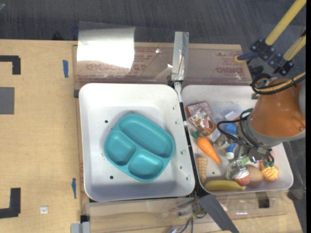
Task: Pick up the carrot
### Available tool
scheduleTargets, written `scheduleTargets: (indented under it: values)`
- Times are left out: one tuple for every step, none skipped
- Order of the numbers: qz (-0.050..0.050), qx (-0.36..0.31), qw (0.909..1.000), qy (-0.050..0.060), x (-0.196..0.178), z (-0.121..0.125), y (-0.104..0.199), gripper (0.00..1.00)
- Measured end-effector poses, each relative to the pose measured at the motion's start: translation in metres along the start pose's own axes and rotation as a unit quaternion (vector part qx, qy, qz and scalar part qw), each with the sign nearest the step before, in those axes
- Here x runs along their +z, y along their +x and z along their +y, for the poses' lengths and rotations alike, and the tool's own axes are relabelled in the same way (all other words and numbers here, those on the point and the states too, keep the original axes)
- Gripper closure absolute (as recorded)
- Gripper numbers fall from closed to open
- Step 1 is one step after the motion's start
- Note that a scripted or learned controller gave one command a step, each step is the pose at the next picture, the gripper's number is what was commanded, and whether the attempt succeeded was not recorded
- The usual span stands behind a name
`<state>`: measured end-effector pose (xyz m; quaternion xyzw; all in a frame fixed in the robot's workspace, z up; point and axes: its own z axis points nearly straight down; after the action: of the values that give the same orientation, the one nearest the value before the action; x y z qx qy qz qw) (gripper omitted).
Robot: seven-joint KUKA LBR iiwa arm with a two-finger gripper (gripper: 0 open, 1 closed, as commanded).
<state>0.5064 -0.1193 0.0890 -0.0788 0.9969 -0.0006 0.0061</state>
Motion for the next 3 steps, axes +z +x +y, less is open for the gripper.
scheduleTargets:
  values:
    - [0.0,0.06,0.9982,0.002,0.0,0.021,-0.01,0.0]
    - [-0.005,0.059,0.9982,0.002,-0.013,0.022,-0.013,1.0]
    - [0.001,-0.16,0.9871,-0.001,-0.098,0.037,-0.003,1.0]
